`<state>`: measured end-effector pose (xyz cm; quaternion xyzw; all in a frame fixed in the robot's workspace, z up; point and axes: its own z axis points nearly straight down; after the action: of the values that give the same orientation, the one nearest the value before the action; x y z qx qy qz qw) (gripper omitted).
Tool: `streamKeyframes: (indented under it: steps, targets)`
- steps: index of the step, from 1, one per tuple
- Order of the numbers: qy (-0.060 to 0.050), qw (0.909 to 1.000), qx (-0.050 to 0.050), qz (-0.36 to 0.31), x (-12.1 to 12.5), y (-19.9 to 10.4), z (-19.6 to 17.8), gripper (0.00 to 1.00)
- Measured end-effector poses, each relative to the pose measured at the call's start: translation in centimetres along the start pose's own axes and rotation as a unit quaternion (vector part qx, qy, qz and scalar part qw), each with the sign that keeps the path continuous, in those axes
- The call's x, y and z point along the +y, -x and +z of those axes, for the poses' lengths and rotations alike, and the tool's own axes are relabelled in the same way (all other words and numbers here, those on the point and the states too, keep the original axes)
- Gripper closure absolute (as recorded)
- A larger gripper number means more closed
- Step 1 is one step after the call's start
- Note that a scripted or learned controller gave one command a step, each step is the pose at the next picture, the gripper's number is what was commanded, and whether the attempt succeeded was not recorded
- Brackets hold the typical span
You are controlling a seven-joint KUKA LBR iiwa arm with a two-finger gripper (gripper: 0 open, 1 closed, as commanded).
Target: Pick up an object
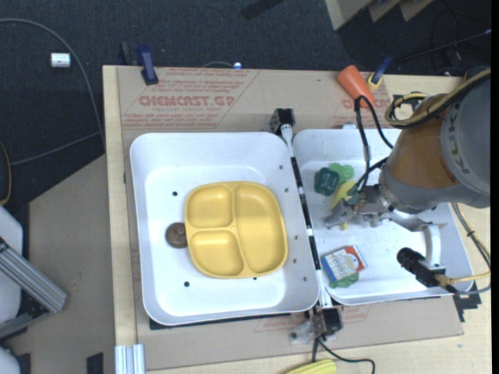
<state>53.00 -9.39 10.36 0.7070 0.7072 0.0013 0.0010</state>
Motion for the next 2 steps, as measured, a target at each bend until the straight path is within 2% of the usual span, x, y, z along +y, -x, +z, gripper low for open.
streamKeyframes:
  steps: [1, 2]
  targets:
    - [-0.001, 1.0, 0.0, 0.0, 4.29, -0.25, 1.93, 0.0]
    - [0.0, 1.0, -0.001, -0.001, 4.33, -0.28, 0.95, 1.0]
